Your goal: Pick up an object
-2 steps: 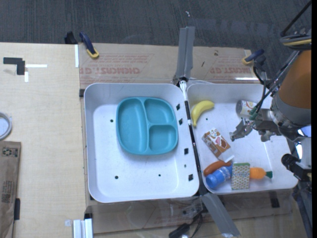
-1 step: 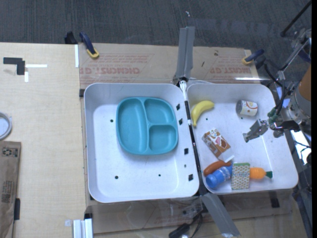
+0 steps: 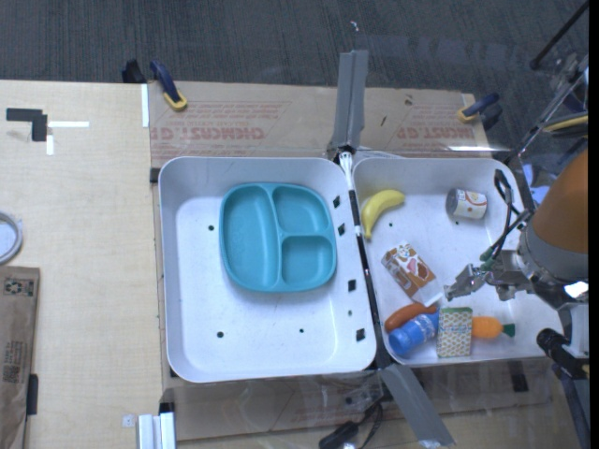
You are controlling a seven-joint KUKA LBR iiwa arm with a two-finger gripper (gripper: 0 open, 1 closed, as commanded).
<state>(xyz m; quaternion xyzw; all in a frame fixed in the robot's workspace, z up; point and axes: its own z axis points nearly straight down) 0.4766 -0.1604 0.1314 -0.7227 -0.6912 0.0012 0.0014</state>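
Two shallow white bins sit side by side on a cardboard-covered bench, seen from above at a slant. The left bin holds one item: a turquoise plate with three compartments, lying flat near the bin's centre. The right bin holds six small objects. One yellow banana lies near the upper left corner, just beside the divider between the bins. One small grey can lies on its side toward the upper right. One red-and-white snack packet lies near the middle. Along the lower edge, three things cluster together: one blue bottle with an orange-red cap end, one speckled green-white box touching the bottle, and one orange carrot with a green tip just right of the box. The single grey robot arm, with its orange band, enters from the right. Its gripper hangs over the right bin, between the snack packet and the carrot, above the box, with nothing visibly held; how far its tips are spread cannot be told. Three blue-and-yellow clamps grip the cardboard's far edge.
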